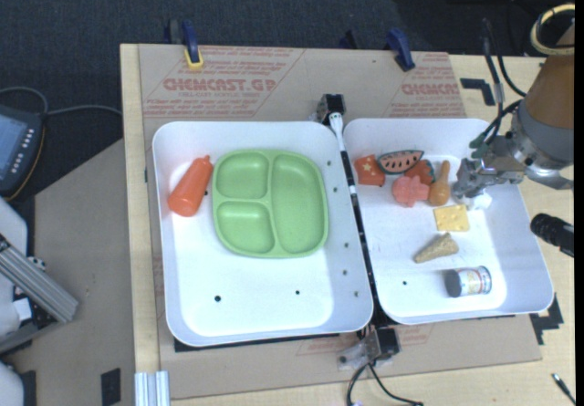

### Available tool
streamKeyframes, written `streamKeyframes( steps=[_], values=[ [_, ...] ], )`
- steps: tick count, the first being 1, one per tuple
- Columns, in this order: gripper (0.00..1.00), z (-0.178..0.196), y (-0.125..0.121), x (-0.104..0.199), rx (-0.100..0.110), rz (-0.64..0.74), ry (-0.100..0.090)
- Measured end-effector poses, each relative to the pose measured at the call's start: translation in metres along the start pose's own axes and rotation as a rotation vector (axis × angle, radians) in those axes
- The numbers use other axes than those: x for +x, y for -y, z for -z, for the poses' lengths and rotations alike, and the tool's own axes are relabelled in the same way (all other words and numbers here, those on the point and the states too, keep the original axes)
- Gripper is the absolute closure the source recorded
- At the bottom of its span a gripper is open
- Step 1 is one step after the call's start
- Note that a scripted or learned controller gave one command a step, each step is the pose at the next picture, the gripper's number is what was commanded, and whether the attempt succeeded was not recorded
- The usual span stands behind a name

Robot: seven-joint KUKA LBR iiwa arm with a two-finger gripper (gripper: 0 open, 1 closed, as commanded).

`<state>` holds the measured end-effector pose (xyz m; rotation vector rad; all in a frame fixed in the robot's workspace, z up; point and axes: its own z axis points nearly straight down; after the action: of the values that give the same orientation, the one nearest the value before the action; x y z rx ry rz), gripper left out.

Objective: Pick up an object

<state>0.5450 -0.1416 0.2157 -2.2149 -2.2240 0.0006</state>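
Over the right bin (511, 299), our fingers (474, 183) hang low by the far right side; we cannot tell if they are spread. Just below them lies the yellow cheese square (451, 218), the closest thing we could pick up

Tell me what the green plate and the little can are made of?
The green plate looks like plastic: one even matte colour, soft rounded edges and three moulded sections. The little can seems to be metal or toy plastic, with a dark end and a pale label round its side; it is too small to tell for sure.
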Motion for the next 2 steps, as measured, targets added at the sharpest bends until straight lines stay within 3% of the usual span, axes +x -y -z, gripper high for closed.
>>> streamKeyframes(
  steps=[1,2],
  values=[
    [1.00,-0.001,0.007,0.053,0.000,0.001,-0.001],
    [1.00,0.002,-0.011,0.099,-0.005,0.000,0.002]
  ],
)
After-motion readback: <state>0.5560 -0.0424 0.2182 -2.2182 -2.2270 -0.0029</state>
